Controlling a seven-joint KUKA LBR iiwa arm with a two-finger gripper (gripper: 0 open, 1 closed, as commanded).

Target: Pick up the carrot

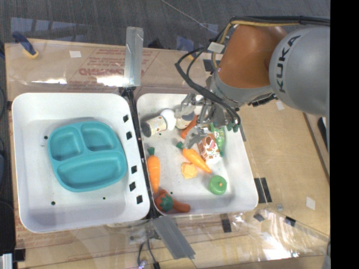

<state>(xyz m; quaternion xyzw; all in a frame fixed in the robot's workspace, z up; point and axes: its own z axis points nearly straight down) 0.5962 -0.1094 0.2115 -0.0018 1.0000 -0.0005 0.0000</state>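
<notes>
Hovering in the upper part of the right bin [247, 172], the end effector [197, 119] has an orange carrot [189, 126] between its fingers, clamped. Another carrot [152, 171] lies along that bin's left wall, lower centre of the frame.

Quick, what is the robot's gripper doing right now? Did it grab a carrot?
Gripper: low in the right bin among the toy food, with an orange piece at its tip; whether it holds anything cannot be told.
</notes>
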